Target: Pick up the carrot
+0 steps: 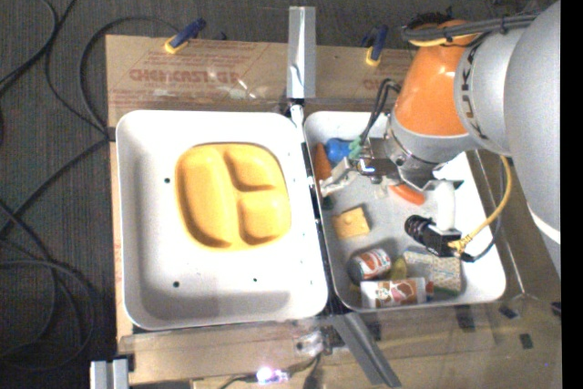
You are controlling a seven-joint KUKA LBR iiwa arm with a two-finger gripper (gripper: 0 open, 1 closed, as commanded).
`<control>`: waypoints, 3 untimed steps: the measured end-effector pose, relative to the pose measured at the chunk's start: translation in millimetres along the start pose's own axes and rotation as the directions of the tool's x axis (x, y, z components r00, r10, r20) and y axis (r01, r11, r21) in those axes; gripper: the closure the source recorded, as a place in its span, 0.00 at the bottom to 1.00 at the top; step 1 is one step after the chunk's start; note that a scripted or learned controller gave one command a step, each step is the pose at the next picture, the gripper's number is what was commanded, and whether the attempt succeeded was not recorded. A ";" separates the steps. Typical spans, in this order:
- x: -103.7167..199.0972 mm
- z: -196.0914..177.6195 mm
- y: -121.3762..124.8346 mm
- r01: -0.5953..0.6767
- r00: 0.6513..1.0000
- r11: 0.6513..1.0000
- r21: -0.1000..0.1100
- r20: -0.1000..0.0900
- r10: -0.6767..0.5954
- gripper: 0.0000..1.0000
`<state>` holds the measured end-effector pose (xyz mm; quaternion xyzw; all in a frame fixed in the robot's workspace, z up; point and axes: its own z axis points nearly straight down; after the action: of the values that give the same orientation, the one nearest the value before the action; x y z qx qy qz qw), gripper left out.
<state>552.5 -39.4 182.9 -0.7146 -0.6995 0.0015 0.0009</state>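
Grey arm reaching in over right bin. Yellow divided tray in left bin. Gripper low in right bin; finger spread: cannot tell. Carrot just beside it, partly hidden. Cheese wedge below.

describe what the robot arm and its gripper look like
The glossy grey rounded arm bears a broad orange band above the wrist and dark lettering on its shell. The metal two-finger gripper carries black cables, and a yellow cable loops below it.
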 end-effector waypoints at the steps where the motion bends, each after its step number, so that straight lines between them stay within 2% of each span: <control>1: -71.1 61.9 -7.6 -0.104 0.995 0.995 0.002 0.002 0.104 0.00; 2: 16.1 -0.1 35.1 -0.101 0.995 0.995 0.000 0.001 0.101 0.00; 3: 15.8 -0.1 35.0 -0.101 0.995 0.995 0.000 0.001 0.101 0.00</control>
<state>587.8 -24.3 182.8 -0.7492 -0.6623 0.0021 0.0004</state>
